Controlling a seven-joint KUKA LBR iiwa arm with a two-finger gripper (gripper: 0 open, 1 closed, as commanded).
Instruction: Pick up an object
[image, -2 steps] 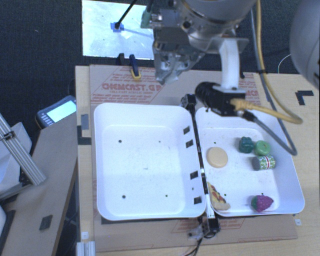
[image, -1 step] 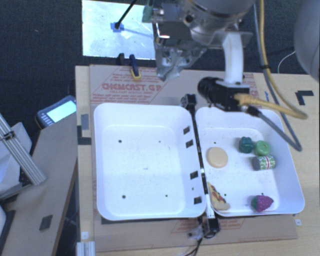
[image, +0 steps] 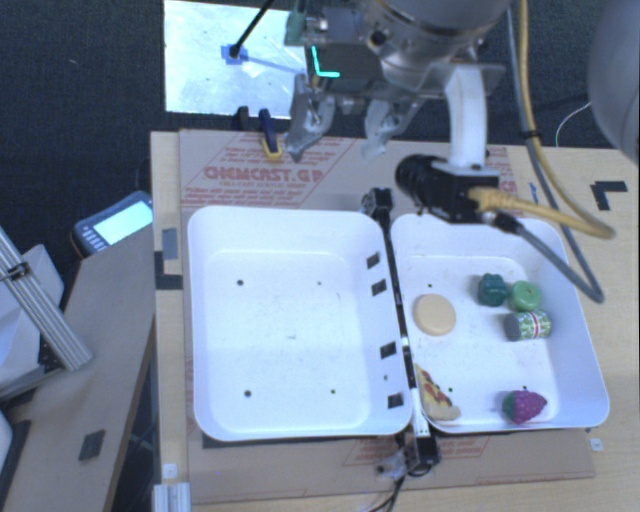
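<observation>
My gripper (image: 342, 131) hangs high above the back edge of the bins, over the cardboard behind the left bin. Its two fingers (image: 305, 122) stand apart, open, with nothing between them. In the right bin (image: 570, 290) lie a round tan disc (image: 435, 314), a teal lump (image: 491, 289), a green round piece (image: 523, 295), a small grey can with a striped label (image: 528, 325), a magenta berry with a green top (image: 525, 404) and a yellow-and-red slice (image: 436, 394) by the divider.
The left bin (image: 290, 320) sits beside the right one, joined by a black-clipped divider (image: 395, 300). Printed cardboard (image: 260, 170) lies behind the bins. A phone-like device (image: 115, 225) rests on the bench at left.
</observation>
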